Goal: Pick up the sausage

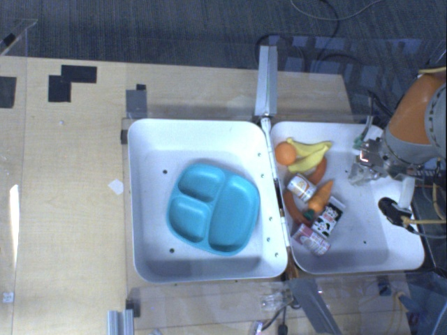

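Observation:
The sausage is a reddish-brown length lying along the left wall of the right bin, partly under a small can. A similar red-brown end pokes out beneath the banana; I cannot tell whether it is the same piece. My gripper hangs over the right part of that bin, well to the right of the pile and apart from the sausage. Nothing shows held in it.
An orange, a carrot, a black-and-white packet and a second can crowd the right bin's left side. A blue divided plate lies in the left bin. The right bin's floor lies bare between pile and gripper.

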